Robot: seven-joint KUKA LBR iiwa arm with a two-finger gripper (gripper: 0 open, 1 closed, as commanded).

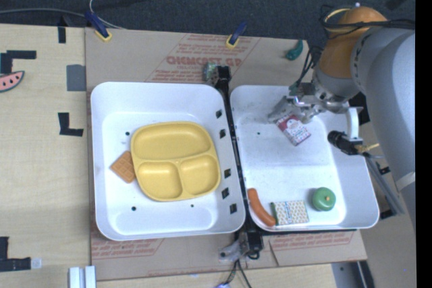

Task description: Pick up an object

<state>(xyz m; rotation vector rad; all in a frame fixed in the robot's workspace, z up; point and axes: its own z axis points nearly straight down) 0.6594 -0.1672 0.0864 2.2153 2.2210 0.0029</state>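
2 white bins (108, 145), gripper (291, 110) touching red-white packet (295, 129) (right bin)

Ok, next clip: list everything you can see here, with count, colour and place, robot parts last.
bins: 2, white, side by side on the bench
divided plate: 1, yellow, left bin
cracker: 1, orange-tan, left bin, at the plate's left edge
red-and-white packet: 1, right bin, beneath the gripper
green ball-shaped item: 1, right bin, near corner
patterned block: 1, pale, right bin, near edge
sausage-shaped item: 1, orange, beside the block
arm: 1, grey with orange band, right
gripper: 1, over the packet
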